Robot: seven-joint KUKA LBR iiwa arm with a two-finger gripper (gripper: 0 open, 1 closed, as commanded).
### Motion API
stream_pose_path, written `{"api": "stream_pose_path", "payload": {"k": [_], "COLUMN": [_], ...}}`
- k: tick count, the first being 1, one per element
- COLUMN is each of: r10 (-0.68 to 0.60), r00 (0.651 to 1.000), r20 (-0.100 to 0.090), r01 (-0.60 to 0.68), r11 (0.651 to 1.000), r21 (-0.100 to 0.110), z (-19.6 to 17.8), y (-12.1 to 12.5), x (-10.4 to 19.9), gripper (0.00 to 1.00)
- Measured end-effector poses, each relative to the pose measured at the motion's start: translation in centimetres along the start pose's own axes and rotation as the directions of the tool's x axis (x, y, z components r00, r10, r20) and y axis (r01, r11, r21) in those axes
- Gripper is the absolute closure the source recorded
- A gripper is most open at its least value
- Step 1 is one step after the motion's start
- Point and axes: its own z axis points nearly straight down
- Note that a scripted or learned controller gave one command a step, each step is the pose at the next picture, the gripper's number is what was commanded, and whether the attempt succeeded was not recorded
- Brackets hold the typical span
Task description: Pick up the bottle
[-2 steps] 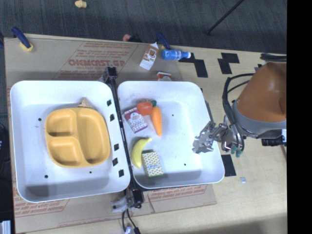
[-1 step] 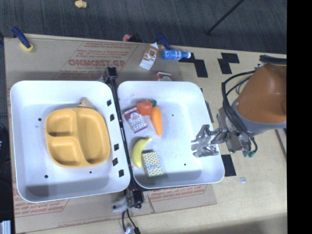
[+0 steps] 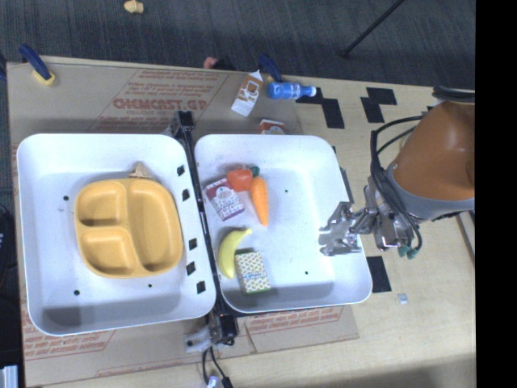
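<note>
Reaching for the bottle means leaving the bins: it lies on its side on the bench beyond the right bin, so swing the gripper up past that bin's far rim and align across the bottle's body. Fingers look slightly parted, nothing between them. Right bin holds carrot, banana, red packet, green box; left bin holds a yellow divided tray.
</note>
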Motion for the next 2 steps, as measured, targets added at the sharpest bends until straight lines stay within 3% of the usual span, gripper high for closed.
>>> {"api": "stream_pose_path", "payload": {"k": [1,2], "r10": [-0.429,-0.620], "r00": [0.903,0.784], "r20": [-0.002,-0.002], "r01": [0.429,0.620], "r11": [0.903,0.784], "r21": [-0.001,-0.003], "z": [0.3,2.0], "y": [0.0,0.1], "x": [0.3,-0.7], "gripper": [1.00,1.00]}}
